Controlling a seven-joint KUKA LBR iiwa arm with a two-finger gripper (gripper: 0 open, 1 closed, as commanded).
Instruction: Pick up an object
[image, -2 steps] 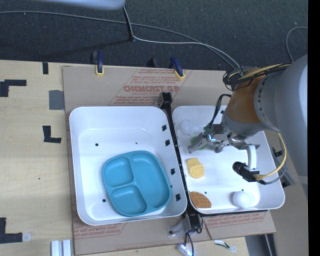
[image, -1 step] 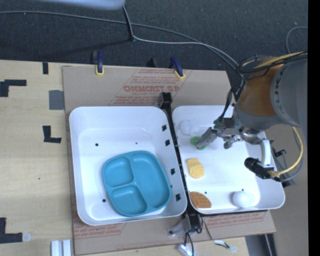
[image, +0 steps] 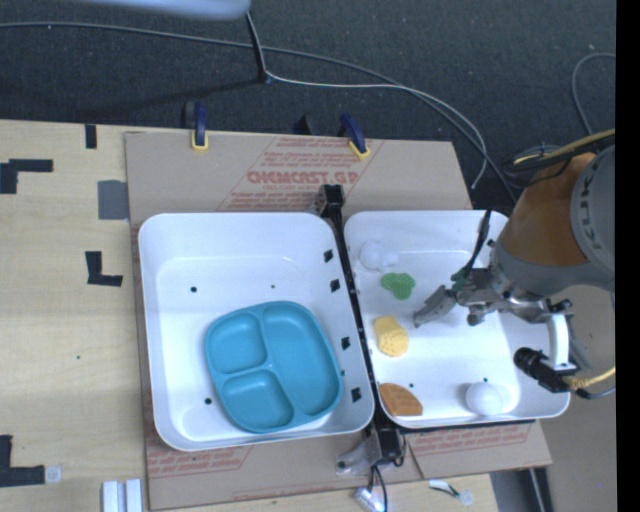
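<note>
Hovering low inside the right-hand shallow white bin (image: 440, 225), the jaws (image: 432, 310) carry nothing that I can see; their spread I cannot tell. Candidate picks lie just beyond their tip: a green lumpy piece (image: 398, 285) above, a yellow rounded piece (image: 391, 336) below, presumably placed loose for grasping.

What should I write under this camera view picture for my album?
Robot gripper hovers over small foods in the right bin; blue plate waits in the left bin.

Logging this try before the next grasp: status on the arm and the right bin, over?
End effector low over right bin, nothing visibly between fingers. Yellow piece and green piece nearest, both unlifted. Path unobstructed.
</note>
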